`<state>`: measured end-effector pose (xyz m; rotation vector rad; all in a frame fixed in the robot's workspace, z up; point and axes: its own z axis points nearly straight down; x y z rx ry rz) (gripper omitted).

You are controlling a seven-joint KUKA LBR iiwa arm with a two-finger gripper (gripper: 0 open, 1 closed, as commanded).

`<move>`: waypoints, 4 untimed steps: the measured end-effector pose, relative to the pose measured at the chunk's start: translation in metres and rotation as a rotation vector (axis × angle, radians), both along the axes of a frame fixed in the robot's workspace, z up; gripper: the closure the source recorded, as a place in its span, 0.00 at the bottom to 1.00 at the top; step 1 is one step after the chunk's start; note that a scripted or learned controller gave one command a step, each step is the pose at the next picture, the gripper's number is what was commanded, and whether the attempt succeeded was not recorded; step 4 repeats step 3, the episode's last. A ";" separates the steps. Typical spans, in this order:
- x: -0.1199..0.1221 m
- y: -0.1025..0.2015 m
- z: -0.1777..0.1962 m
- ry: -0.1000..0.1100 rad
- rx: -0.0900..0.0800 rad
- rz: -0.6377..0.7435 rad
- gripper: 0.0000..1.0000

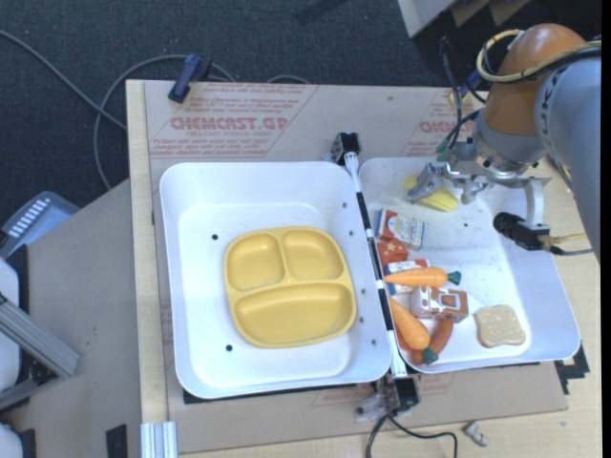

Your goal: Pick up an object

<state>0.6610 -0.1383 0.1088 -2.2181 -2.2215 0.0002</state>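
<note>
Yellow object (439, 200) is seen lying in the far part of the right bin (561, 305), close to that bin's far wall and well apart from the other things in it. The gripper (449, 188) is held directly over it, at the end of the grey arm (576, 98), which is brought in from the right with its orange band (531, 63) above the wrist. The fingers (421, 186) are spread apart, with the yellow object showing below and between them; whether they are touching it cannot be told, and no grasp is shown. Nearer the camera in the same bin, beside the dividing wall, a red-and-white packet (399, 236) is laid flat, and an orange carrot (417, 277) is placed just below it, lying crosswise. A small orange-and-white box (442, 302) is found just beside that carrot, and a second carrot (410, 324) is set at a slant next to a brownish sausage-shaped piece (441, 335) near the front rim. A slice of bread (499, 326) is seen alone toward the front right corner. In the left bin (189, 256) a yellow divided plate (287, 286) is placed near the middle, its three compartments facing up
</note>
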 end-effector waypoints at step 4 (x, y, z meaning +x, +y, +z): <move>-0.057 0.093 0.076 -0.001 -0.001 0.000 1.00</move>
